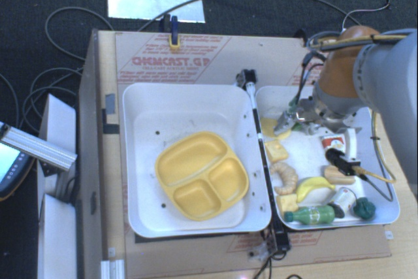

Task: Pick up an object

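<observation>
The gripper [285, 122] hovers low at the right bin's [392, 206] far-left corner; whether it pinches anything I cannot tell. Nearby lie a cracker [276, 151], shrimp [285, 177], banana [313, 187] and green bottle [313, 213]. A yellow tray [201, 174] fills the left bin [140, 140].

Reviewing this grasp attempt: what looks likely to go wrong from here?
The gripper sits low at the right bin's upper left corner, beside the divider wall, so it may scrape that wall. The items below are packed close: cracker, shrimp, banana. A descent there might nudge neighbours or catch two at once.
</observation>
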